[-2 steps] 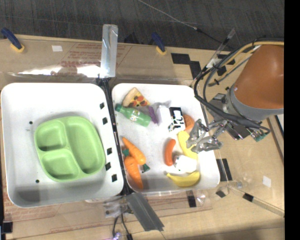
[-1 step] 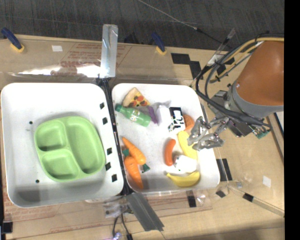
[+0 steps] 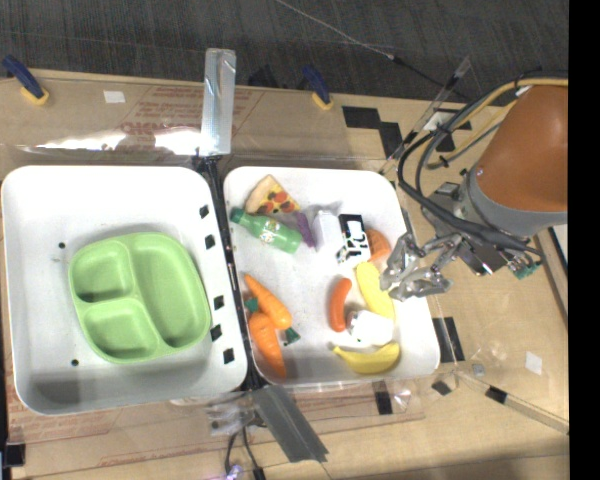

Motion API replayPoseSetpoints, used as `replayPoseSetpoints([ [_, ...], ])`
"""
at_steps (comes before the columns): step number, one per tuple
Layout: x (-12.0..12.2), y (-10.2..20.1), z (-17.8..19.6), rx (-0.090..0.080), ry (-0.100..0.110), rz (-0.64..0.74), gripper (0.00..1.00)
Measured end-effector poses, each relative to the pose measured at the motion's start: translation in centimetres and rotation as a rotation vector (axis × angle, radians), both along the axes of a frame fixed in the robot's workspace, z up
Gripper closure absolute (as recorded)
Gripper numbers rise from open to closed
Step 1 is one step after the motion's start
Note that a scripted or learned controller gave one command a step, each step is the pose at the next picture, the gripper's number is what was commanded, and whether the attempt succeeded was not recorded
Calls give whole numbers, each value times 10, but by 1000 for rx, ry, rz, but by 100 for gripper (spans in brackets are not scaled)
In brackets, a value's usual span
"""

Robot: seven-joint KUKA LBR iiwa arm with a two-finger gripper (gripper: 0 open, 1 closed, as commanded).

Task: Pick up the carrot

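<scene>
A: Locate the carrot.

B: One carrot lies in the right bin, against its left wall near the front corner, touching a second orange vegetable beside it.

A: Itemize the remaining contents.

B: Two bananas at the front right; one orange pepper-like piece just left of them; one pizza slice at the back; one green bottle below the slice. Other small items sit mid-bin, unclear.

A: Left bin?

B: One left bin holding one green divided plate with three compartments.

A: Hand status?

B: The hand sits over the right bin's right rim, well apart from the carrot. Finger state: cannot tell.
</scene>
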State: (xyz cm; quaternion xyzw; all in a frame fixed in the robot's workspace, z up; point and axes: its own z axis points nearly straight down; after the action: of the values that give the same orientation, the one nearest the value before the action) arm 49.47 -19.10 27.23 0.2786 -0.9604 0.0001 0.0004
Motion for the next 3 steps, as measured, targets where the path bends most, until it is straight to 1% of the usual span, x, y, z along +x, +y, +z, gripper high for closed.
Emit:
replayPoseSetpoints([
  [1,-4,-10,2,-2,-5,362,100],
  [2,-15,-13,-47,3,2,733,100],
  [3,-16,-18,-15,-1,-3,783,100],
])
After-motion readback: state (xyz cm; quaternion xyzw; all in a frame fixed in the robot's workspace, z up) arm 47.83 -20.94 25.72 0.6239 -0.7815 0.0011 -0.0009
